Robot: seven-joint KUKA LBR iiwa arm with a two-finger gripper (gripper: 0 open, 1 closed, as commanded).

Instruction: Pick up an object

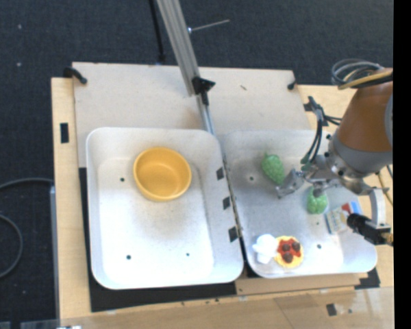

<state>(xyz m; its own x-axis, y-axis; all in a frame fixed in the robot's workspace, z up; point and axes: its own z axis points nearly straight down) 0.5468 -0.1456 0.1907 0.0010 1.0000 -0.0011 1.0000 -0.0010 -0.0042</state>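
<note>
Beside hand (296, 181): green object (273, 167), long axis slanting up-left to down-right.

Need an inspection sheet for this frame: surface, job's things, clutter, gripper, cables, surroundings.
Surface: wooden bench bearing left white bin and right white bin.
Job's things: yellow round bowl in left bin; two green lumpy objects, white-and-red round toy in right bin.
Clutter: nothing seen.
Gripper: gripper over right bin, between the green objects; grasp unclear.
Cables: grey loops above arm; dark cable on floor.
Surroundings: dark carpet, slanted metal rail.
</note>
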